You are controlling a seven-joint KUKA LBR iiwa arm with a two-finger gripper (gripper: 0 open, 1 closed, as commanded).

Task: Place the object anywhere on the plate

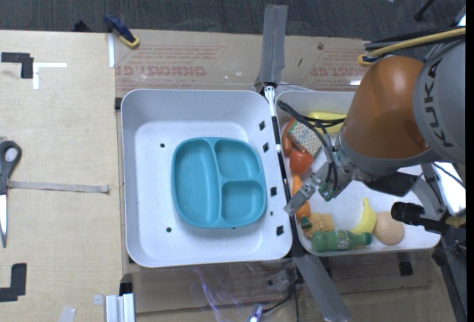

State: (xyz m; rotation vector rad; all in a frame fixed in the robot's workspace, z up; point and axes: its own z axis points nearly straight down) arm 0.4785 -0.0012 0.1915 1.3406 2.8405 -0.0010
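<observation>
The plate (219,182), a teal one with 3 compartments, lies flat in the middle of the left bin (141,187), with bare white floor all around it. Its long compartment runs along the side nearer the tabletop's left edge, and the 2 smaller ones sit on the side toward the right bin (415,243). Nothing rests on the plate.

The objects are all in the right bin, crowded along its left wall and its front edge. A red-orange piece (299,159) lies near the left wall, with a speckled packet (304,135) just behind it and something yellow (326,118) toward the back. Along the front edge sit a small yellow block (321,223), a green bottle (337,240) lying on its side, a banana (364,217) and a tan ball (388,229), each close to the next.

The arm (392,117) reaches in from the tabletop's right edge and covers much of the right bin. The gripper (315,191) hangs low at that bin's left wall, just beside the orange pieces and above the yellow block. I cannot tell whether it is released or clenched, and no object shows clearly between its parts.

On the tabletop's left side lie scissors (7,165) near the left edge, well apart from both bins.
</observation>
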